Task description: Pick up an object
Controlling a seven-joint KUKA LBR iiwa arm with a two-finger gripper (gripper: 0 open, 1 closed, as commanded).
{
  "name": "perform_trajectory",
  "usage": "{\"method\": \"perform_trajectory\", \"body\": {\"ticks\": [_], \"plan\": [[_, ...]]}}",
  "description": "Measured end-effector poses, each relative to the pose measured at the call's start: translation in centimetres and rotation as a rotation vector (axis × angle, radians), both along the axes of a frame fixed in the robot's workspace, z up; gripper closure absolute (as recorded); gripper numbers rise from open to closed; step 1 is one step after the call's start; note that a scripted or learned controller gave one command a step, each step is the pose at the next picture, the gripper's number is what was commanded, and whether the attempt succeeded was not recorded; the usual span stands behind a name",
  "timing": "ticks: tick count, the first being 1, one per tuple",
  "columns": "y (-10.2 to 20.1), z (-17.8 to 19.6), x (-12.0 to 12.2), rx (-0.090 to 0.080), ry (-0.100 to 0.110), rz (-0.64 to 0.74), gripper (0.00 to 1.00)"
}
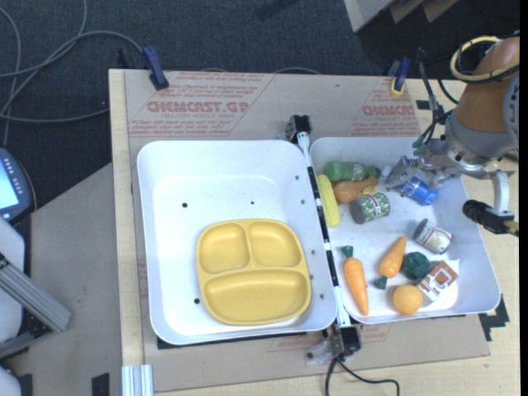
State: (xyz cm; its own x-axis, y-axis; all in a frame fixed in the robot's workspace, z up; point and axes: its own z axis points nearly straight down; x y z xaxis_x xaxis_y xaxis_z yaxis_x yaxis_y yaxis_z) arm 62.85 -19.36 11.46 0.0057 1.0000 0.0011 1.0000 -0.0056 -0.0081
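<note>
You have nothing lifted yet: the grey two-finger gripper [410, 177] hovers over a small blue object [421, 192], grip state unclear.

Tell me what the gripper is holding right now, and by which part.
It cannot be told. The gripper sits low in the right bin, right by a blue object, but no hold is visible.

The grey arm [487, 114] with its orange band reaches in from the right, wrist bent down, its claw [410, 177] lowered and pointing left.
</note>
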Motion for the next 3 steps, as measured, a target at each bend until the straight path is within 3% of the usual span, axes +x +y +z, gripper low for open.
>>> {"method": "perform_trajectory", "body": {"ticks": [1, 2, 3], "plan": [[-2.3, -3.0, 3.7, 0.016, 0.007, 0.008, 0.0], [-2.4, -1.9, 3.8, 0.001, -0.008, 0.01, 1.0], [-2.1, -2.0, 3.8, 0.007, -0.005, 0.011, 0.0]]}}
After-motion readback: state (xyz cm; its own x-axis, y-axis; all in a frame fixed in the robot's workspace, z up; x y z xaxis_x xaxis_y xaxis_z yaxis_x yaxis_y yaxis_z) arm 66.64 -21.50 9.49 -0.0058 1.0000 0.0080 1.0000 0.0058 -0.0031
